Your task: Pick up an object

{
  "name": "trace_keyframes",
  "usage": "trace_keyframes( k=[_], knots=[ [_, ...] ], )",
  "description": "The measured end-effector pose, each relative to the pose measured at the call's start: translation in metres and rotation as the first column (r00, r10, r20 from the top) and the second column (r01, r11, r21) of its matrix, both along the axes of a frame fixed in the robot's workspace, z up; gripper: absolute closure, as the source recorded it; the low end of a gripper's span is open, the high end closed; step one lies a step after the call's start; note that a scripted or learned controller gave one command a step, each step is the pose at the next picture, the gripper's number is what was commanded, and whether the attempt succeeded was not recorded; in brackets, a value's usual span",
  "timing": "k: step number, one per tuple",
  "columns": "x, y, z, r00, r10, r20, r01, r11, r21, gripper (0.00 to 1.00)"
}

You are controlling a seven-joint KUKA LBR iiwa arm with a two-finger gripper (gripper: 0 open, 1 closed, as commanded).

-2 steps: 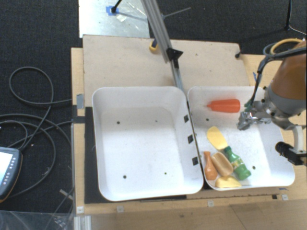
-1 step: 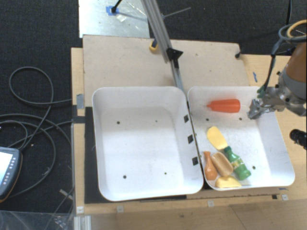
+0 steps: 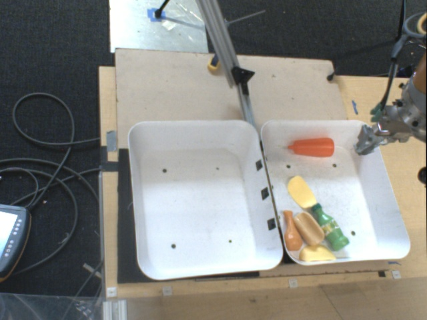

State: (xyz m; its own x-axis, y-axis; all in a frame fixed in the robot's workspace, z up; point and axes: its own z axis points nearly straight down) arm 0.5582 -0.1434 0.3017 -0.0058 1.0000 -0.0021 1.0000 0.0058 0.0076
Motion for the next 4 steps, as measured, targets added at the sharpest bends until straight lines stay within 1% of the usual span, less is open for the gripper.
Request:
trace_keyframes(
  k=[1, 2, 4],
  knots=[
    [0.004, 0.049, -0.020, 1.000, 0.004, -0.006, -0.004, 1.000, 0.003, 1.00],
    [0.011, 0.100, -0.019, 1.000, 0.004, -0.005, -0.004, 1.000, 0.004, 1.00],
    [0.017, 0.208, -0.026, 1.000, 0.004, -0.006, -0.004, 1.000, 0.004, 1.00]
  ],
)
